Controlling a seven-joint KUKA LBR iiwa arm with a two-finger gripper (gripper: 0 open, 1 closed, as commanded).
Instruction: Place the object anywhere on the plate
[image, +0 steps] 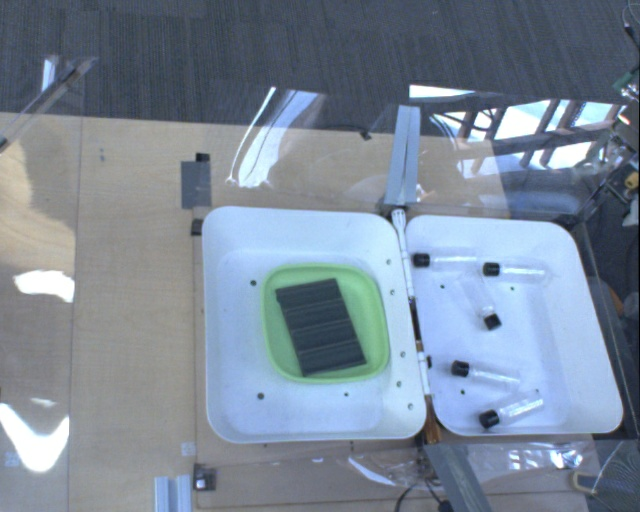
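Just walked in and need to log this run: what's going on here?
Nothing is being handled right now. The left bin holds a green plate with a dark ridged block lying on it. The right bin holds five clear tubes with black caps, scattered and lying flat, none on the plate.

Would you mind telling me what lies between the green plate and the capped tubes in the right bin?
In the camera view, between the green plate and the capped tubes lie bare white bin floor and the two bins' adjoining rims.
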